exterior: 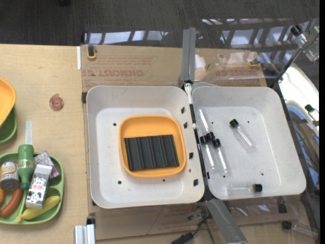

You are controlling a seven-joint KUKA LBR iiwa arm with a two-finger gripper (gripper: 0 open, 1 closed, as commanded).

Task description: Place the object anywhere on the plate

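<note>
Already dark grooved block flat on orange plate, L bin.

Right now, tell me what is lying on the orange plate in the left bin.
A dark ribbed rectangular slab lies flat on the orange plate, covering most of its middle. The plate's rim shows all round it; the plate surface under the slab is hidden.

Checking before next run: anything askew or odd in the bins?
Clear tubes with black caps lie scattered at mixed angles in the right bin. The dark ridged block already sits on the yellow plate, slightly rotated.
</note>
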